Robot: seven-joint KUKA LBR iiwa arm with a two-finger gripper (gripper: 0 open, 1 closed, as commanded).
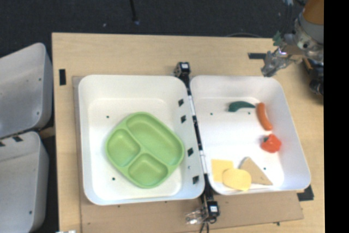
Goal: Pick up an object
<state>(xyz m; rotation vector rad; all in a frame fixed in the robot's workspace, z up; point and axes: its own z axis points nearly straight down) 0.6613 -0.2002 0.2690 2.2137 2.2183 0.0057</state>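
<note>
Open floor in the middle of the right bin

Right bin [283, 90] lies bare at centre; green piece [241, 106], sausage [264, 116], tomato [271, 143] crowd its right side, yellow slices [232, 174] its lower edge; green tray [144, 149] fills the left bin [92, 90].

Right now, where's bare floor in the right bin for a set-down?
Right bin: bare middle and left, between the divider, the green piece and the yellow pieces. Crowded down the right side by the sausage and tomato, and along the front edge.
</note>
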